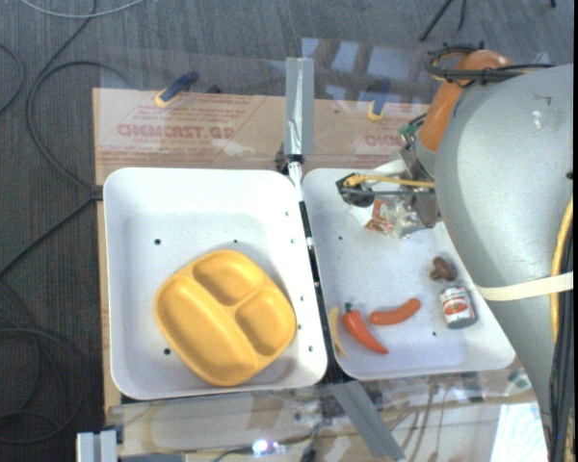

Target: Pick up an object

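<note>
Gripper point(406, 200) sits above a crumpled packet point(384, 223) at the far end of the right bin point(419, 352); its grip cannot be told.

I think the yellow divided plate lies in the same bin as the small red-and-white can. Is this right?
Not quite: they are in different bins. The camera view shows the yellow divided plate in the left-hand bin, while the small red-and-white can is in the other bin, on the side where the arm reaches in.
</note>
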You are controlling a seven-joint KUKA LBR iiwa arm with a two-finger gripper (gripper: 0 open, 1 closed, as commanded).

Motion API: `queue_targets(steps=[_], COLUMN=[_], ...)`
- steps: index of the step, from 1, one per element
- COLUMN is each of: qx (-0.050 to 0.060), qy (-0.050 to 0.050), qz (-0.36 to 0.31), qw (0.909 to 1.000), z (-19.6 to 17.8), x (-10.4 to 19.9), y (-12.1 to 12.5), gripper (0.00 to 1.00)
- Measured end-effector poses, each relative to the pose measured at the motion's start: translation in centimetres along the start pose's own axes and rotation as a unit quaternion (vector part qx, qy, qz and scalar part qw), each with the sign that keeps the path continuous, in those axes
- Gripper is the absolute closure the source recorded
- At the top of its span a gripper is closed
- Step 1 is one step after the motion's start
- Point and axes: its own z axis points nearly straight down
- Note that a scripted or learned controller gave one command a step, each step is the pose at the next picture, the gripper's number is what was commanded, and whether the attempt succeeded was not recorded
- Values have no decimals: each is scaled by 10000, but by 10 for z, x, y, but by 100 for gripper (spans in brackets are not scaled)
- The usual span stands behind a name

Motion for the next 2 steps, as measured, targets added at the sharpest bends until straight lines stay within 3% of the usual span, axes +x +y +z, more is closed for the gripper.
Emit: queue_targets(steps=[1,2], qx=[12,-80], qy=[-43,219], qz=[12,91], qw=[10000,9997], z=[3,15], x=[-3,-52], y=[0,-24], gripper=[0,0])
